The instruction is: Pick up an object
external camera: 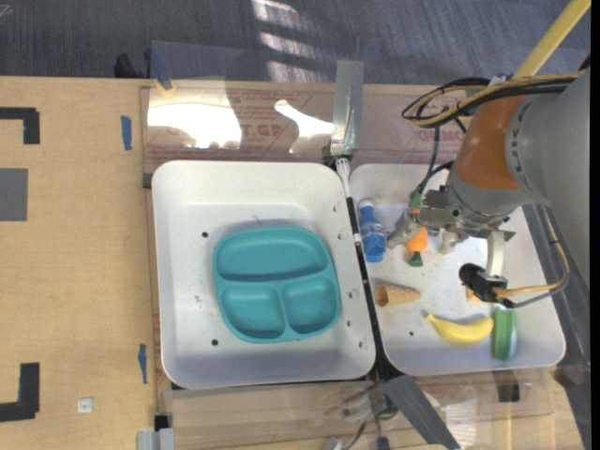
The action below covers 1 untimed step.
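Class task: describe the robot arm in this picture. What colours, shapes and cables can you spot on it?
The arm is smooth, rounded and grey, with an orange band above the wrist. Black and yellow cables loop beside it. Its hand is a small metallic block.

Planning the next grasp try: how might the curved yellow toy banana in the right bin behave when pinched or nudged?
The curved yellow toy banana looks smooth and glossy, so fingers may slip off it. Its bend probably makes it pivot rather than roll straight. It touches the green cylinder, which a nudge would likely shift too.
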Each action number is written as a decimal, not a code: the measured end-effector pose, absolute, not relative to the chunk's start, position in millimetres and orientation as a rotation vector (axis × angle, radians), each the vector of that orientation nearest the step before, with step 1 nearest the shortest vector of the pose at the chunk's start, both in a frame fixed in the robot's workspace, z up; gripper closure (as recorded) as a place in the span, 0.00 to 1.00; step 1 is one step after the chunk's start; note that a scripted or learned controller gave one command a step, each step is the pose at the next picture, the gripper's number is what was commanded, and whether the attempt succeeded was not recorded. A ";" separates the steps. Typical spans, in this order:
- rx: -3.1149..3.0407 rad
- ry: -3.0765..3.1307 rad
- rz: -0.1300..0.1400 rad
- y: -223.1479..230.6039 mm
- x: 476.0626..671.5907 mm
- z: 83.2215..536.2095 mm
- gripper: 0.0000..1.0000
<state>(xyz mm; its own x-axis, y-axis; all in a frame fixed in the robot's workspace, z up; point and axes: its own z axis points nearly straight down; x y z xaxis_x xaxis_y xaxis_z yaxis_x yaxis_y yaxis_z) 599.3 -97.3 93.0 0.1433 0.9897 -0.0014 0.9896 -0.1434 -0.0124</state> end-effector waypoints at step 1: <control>-2.367 -2.057 0.009 -96.3 602.4 103.4 1.00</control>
<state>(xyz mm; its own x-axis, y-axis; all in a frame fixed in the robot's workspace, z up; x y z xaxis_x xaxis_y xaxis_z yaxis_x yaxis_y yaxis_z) 602.4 -96.3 103.4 0.1397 0.9902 -0.0007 0.9902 -0.1397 -0.0081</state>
